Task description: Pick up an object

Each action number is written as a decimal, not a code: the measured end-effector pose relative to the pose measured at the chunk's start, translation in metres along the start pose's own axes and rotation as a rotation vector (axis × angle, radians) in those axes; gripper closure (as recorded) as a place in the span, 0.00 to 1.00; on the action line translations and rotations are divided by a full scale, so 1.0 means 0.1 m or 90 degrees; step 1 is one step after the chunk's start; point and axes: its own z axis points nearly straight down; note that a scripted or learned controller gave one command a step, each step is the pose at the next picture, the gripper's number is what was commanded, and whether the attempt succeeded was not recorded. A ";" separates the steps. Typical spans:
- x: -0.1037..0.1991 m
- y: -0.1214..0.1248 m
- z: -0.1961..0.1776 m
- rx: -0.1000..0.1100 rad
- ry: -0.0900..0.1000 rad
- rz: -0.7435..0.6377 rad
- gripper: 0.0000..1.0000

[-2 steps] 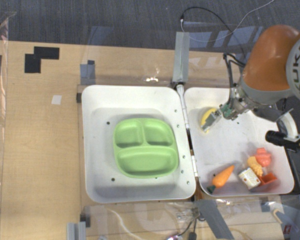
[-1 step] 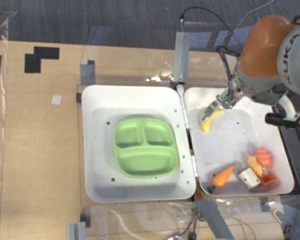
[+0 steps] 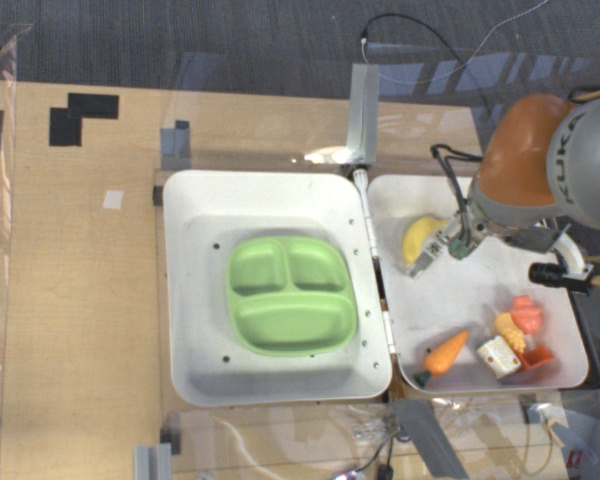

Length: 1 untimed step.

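**Ann:** Right, the gripper (image 3: 432, 252) is low in the right bin (image 3: 417, 308), nosing at the yellow banana-shaped toy (image 3: 418, 236) near the bin's upper left, close to the divider (image 3: 376, 268) between the two bins.

**Ben:** Are the fingers on it?

**Ann:** Can't tell. They sit just beside or against the toy's lower right edge, but whether they're spread or pinching is too small to read. I wouldn't call it held.

**Ben:** How would it handle?

**Ann:** Looks like light, hard plastic, smooth and curved, so likely slippery. I'd take it across the narrow middle, not the tapered tips.

**Ben:** Room to work?

**Ann:** Tight on the left, with the bin wall and divider right there. Open white floor below and to the right. The toy carrot (image 3: 445, 352), the pink piece (image 3: 526, 314) and the small white block (image 3: 497, 358) cluster well apart in the lower right corner. The green divided plate (image 3: 291, 294) sits alone in the left bin (image 3: 195, 268), out of the way.
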 end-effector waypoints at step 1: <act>0.08 0.09 0.00 0.000 0.000 0.055 0.00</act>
